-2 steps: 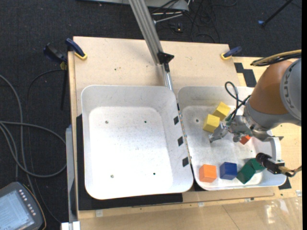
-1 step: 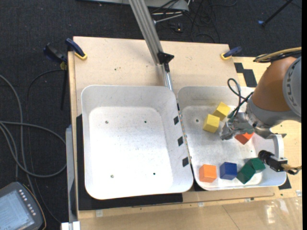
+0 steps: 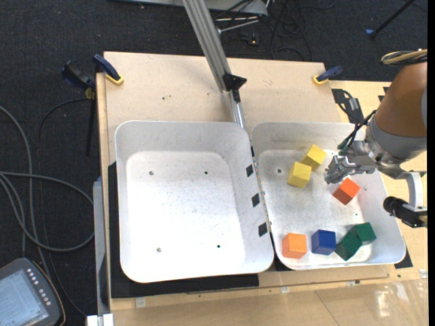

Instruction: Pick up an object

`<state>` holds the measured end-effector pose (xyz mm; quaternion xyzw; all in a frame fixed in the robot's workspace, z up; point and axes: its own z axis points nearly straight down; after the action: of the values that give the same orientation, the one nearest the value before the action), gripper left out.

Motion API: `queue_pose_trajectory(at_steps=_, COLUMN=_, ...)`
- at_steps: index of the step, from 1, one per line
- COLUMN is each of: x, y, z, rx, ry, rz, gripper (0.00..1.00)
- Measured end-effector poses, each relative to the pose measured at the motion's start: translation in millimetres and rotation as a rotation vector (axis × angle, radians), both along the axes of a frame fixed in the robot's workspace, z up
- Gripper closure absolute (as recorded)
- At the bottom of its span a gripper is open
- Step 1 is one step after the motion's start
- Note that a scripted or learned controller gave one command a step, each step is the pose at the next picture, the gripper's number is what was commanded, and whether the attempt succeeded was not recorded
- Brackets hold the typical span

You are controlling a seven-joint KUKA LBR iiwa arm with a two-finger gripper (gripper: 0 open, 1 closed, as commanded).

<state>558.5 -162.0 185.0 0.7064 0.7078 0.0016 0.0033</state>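
dark carpet surrounded a pale bench [image 3: 177, 90] carrying two white bins, the left bin [image 3: 136, 141] bare and the right bin [image 3: 279, 253] at centre right of the frame holding small blocks. the gripper [image 3: 338, 169] hung low just above and left of a red-orange block [image 3: 346, 191]; whether it was released or clenched i cannot tell, and nothing looked lifted, so the pick seemed still to do. that block sat turned corner-on, roughly cubic with no clear long axis.

right bin [image 3: 391, 250] | yellow cubes [image 3: 300, 174] rear | red cube [image 3: 346, 191] mid | orange, blue, green cubes [image 3: 325, 242] front
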Motion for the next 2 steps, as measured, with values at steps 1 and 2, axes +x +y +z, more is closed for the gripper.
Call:
queue_pose_trajectory(at_steps=1, x=-7.7, y=-4.5, z=49.9, rx=0.0, ry=0.001, rz=-0.001, gripper=1.0)
queue_pose_trajectory(at_steps=2, x=-5.9, y=-3.8, z=92.9, rx=0.0, ry=0.0, rz=0.001, gripper=1.0)
